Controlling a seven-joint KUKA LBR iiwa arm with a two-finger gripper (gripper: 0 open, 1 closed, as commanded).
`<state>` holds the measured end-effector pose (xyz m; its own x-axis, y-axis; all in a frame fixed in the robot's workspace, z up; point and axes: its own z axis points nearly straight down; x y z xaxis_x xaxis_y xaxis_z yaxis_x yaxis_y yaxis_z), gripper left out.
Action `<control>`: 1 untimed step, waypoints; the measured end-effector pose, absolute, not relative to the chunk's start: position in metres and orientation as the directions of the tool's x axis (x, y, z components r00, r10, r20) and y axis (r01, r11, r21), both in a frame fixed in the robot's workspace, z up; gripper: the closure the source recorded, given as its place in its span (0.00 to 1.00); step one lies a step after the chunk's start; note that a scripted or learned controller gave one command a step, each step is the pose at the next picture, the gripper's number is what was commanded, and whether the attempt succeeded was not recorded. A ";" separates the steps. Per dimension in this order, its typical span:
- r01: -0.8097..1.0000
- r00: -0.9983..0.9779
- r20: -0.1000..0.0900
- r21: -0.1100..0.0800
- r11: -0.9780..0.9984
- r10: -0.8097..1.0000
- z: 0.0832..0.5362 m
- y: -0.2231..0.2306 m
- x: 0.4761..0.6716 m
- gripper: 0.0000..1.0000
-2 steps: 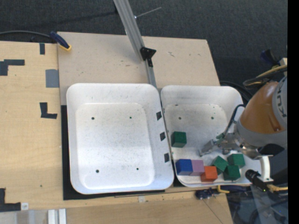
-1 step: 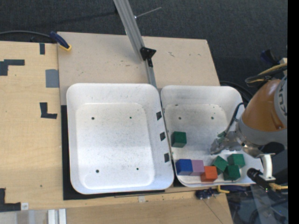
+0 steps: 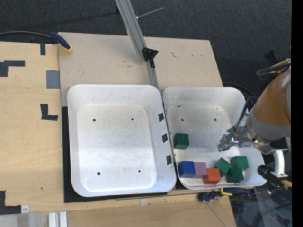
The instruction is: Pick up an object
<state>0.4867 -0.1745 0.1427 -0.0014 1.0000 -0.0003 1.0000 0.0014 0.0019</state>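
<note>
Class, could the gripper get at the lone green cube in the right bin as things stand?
Probably yes. The green cube sits apart from the other blocks, with bare bin floor around it, and the gripper hangs just to its right.

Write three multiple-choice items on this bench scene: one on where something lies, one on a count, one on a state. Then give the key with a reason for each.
1. Where does the lone dark green cube lie?
A. In the left white bin
B. In the right shallow white bin, apart from the other blocks
C. On the bare wooden bench

2. How many green blocks lie in the right bin?
A. One
B. Two
C. Four

3. What lies in the left shallow white bin?
A. A heap of cubes
B. No blocks at all
C. A blue cube

Key: B, the cube sits near that bin's left wall, above the front cluster; C, one lone cube plus three green blocks clustered by the blue cube, pale purple cube and orange cube; B, its floor shows just white plastic and dark specks.
</note>
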 end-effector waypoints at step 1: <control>1.000 -0.002 -0.002 0.004 0.002 1.000 0.193 -0.179 0.497 1.00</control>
